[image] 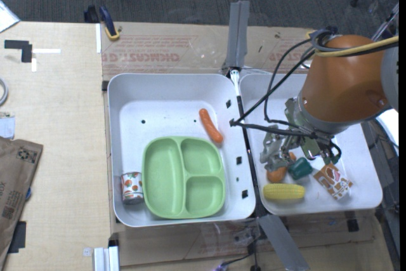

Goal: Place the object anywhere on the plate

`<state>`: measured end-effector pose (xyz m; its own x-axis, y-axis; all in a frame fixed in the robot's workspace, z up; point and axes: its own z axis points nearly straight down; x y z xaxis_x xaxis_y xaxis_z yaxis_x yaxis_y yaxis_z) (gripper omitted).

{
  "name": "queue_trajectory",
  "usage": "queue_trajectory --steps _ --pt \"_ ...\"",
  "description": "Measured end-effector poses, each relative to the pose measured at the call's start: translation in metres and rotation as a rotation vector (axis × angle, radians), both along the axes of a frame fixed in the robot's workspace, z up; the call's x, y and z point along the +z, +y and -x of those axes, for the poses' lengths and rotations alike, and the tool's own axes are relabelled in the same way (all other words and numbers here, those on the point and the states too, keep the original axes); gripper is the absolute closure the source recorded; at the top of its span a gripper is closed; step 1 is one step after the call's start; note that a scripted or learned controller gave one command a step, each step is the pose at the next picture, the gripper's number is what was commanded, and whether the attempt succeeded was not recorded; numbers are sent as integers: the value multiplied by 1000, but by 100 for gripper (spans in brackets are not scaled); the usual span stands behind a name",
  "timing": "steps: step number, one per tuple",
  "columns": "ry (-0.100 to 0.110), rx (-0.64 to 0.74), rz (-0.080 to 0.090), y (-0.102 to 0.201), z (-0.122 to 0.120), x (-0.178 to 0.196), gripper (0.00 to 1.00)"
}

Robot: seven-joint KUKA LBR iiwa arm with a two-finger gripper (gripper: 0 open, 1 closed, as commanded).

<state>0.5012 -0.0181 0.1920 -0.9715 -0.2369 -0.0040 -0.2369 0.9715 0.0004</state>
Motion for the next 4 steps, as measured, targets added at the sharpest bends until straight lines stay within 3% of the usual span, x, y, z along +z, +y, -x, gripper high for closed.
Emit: queue_trajectory --steps 1,2,3,4 --pt "1 54 0 82 -34 -1 100" --pt "1 53 0 81 -34 -1 0" --pt "-2 49 -2 81 -35 9 100" --pt "3 144 0 138 -58 -86 100"
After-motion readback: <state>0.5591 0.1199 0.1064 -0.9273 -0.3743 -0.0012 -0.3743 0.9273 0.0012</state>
